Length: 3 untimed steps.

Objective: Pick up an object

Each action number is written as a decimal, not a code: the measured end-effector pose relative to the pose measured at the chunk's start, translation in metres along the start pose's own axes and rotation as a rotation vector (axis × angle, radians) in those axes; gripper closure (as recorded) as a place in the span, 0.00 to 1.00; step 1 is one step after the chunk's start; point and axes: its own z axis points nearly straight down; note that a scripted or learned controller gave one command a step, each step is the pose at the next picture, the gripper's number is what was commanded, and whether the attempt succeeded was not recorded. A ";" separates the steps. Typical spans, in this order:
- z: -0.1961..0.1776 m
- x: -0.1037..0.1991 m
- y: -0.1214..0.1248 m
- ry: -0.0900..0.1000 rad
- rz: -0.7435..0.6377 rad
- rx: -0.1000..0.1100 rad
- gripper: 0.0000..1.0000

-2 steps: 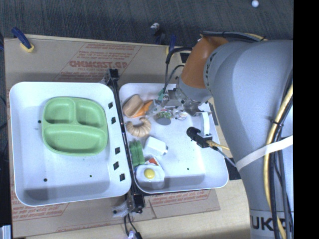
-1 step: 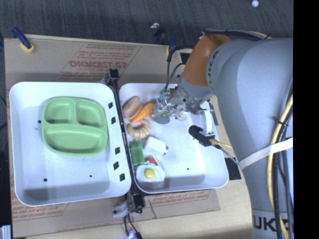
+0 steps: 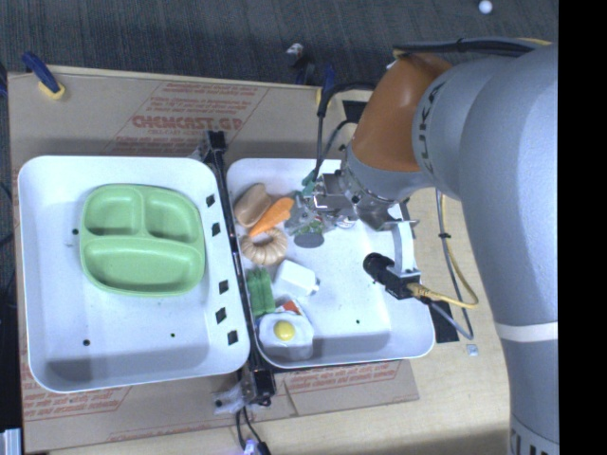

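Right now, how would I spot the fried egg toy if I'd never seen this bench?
Find the right bin, the one the arm reaches into. Follow its left wall to the near corner; the fried egg lies there. Its yellow yolk on white sets it apart from the green piece and white block above.

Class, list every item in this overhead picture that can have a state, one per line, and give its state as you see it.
Green divided plate: upright, nothing in its compartments, in the left bin.
Carrot: lying tilted, against the bread roll.
Doughnut: lying flat.
Fried egg: yolk up, in the right bin, near corner.
White block: resting tilted.
Gripper: low over the right bin, holding nothing visible.
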 end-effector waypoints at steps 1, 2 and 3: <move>-0.010 0.000 0.000 0.001 -0.006 0.001 1.00; -0.020 0.000 0.001 0.001 -0.013 0.000 1.00; -0.014 0.049 -0.093 -0.002 -0.002 0.002 1.00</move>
